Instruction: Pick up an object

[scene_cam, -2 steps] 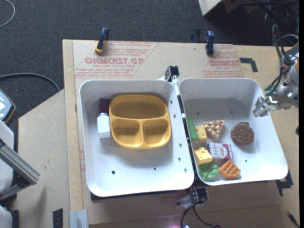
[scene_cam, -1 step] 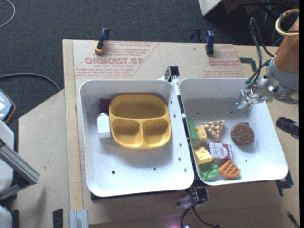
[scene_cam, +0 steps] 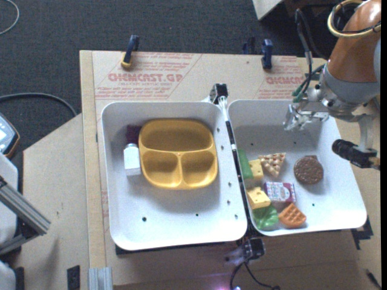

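My gripper [scene_cam: 296, 121] hangs over the far part of the right bin [scene_cam: 338, 207], above bare white floor, with nothing visibly held. Toy foods lie nearer the front of that bin: a brown round patty [scene_cam: 308, 170], a tan pizza wedge [scene_cam: 273, 161], two yellow cheese blocks [scene_cam: 256, 169] [scene_cam: 259, 197], a red-and-white carton [scene_cam: 280, 191], an orange waffle [scene_cam: 292, 215] and a green piece [scene_cam: 265, 218]. A green strip [scene_cam: 243, 162] lies along the bin's left wall. The patty is the nearest item, a little below and right of the gripper.
The left bin [scene_cam: 121, 216] holds a yellow divided plate [scene_cam: 178, 153], a small white bottle [scene_cam: 132, 159] and a dark purple item [scene_cam: 133, 132]. A ridge [scene_cam: 231, 144] separates the bins. A black fitting on the arm [scene_cam: 351, 151] overhangs the right bin's right wall.
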